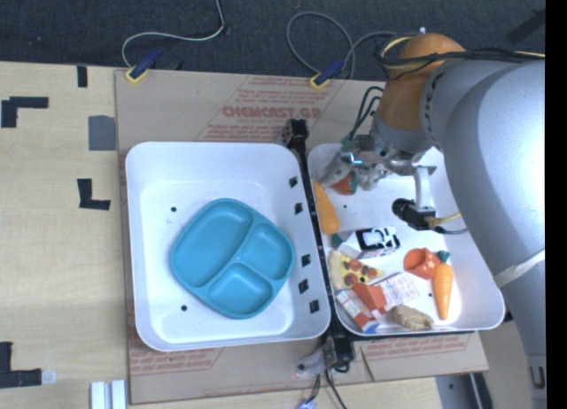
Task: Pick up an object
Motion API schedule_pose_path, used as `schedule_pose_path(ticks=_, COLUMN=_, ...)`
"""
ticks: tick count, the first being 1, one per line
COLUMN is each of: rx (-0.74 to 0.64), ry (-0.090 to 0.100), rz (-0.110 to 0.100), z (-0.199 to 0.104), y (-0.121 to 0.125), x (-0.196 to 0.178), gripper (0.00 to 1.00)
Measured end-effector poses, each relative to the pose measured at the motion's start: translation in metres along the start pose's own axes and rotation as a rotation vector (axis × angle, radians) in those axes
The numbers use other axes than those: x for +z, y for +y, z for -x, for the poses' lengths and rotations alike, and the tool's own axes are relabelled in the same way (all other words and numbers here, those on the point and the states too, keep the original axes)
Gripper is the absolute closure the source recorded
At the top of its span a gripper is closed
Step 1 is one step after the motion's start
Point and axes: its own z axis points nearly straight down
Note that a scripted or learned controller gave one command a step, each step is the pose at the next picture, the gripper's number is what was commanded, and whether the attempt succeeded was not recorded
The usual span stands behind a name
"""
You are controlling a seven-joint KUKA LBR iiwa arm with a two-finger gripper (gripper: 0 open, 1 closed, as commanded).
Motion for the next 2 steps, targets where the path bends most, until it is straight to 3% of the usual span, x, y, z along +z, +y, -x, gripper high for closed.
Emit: schedule_pose_path(ticks=2, rx=0.0, ry=0.001, rz=0.001, z=-0.0005, y=0.0001, x=-0.0001, gripper=0.0)
